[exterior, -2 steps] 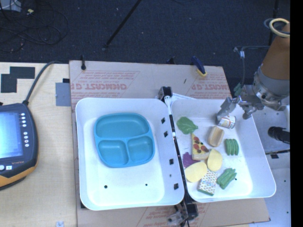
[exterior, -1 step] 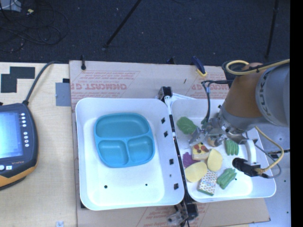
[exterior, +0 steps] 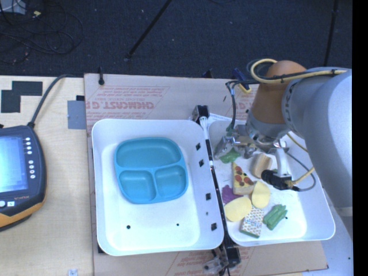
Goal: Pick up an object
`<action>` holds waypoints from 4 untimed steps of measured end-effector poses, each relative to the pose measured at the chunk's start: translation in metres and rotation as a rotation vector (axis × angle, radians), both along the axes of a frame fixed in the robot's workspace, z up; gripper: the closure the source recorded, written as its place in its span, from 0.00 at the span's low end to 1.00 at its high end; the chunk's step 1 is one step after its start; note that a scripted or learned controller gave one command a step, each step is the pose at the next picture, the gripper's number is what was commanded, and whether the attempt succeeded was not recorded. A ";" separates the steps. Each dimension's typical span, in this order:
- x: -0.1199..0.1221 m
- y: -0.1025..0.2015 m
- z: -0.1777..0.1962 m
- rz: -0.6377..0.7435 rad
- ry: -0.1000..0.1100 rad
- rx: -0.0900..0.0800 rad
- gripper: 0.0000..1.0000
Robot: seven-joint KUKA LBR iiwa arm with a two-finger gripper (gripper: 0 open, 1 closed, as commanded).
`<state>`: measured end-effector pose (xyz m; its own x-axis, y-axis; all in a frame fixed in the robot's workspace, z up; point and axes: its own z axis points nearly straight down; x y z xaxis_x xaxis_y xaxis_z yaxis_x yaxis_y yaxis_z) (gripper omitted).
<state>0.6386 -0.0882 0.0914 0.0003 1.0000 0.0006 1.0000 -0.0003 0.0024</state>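
Blue tray: a three-compartment plate (exterior: 152, 169) sits alone in the left bin (exterior: 109, 223), nothing on it.
Right bin: this bin (exterior: 313, 226) has the toy food pile, namely a pizza slice (exterior: 242, 179), two yellow pieces (exterior: 238, 209) and (exterior: 260, 195), a purple bit (exterior: 227, 194), a green veggie thing (exterior: 275, 215) and a patterned block (exterior: 252, 223).
Arm: comes in from the right, orange band up top, wrist low over the right bin's far end.
Gripper: the gripper (exterior: 244, 150) hangs right above the pile near a green piece (exterior: 230, 156), honestly can't make out its state.

Grey arm (exterior: 325, 114), orange band (exterior: 273, 96), yellow cable (exterior: 259, 66)
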 end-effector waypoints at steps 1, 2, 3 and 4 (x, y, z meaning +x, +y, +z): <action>-0.055 -0.014 -0.004 0.002 0.005 0.001 0.00; -0.055 -0.016 0.006 -0.003 0.006 0.002 1.00; -0.087 0.033 0.092 -0.001 0.012 0.000 1.00; -0.085 0.035 0.096 0.000 0.006 0.000 0.00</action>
